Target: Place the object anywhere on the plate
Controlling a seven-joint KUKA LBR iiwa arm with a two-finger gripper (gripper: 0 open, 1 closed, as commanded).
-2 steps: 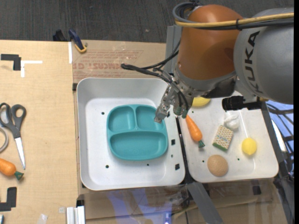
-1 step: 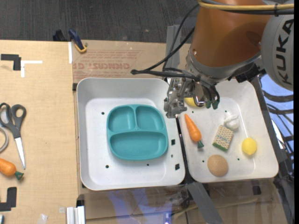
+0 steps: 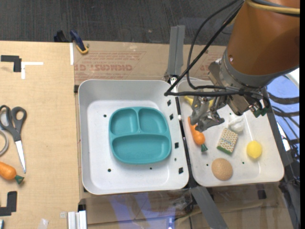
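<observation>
The teal plate [image 3: 139, 135] in the left bin [image 3: 90, 142] carries nothing, so the placing is all left to do. In the right bin [image 3: 274, 168], the hand [image 3: 206, 119] hangs just above the carrot [image 3: 197, 135]; whether it is apart or together I cannot tell.

Arm [image 3: 267, 32] cut off by the top and right picture edges; its bulk and cables [image 3: 205, 27] cover the back of the right bin [image 3: 281, 173], where a yellow item [image 3: 189, 99] shows just a sliver. Gripper [image 3: 206, 120] is a dark tangle low over the orange carrot [image 3: 196, 135]; cannot tell how it stands or whether it touches the carrot, whose upper end it hides. On the bench [image 3: 38, 128] at the left edge, a second carrot [image 3: 8, 171] and a ring-shaped item [image 3: 2, 144] are cut off; white lump [image 3: 236, 125] by the small box [image 3: 228, 140] too small to identify.
</observation>
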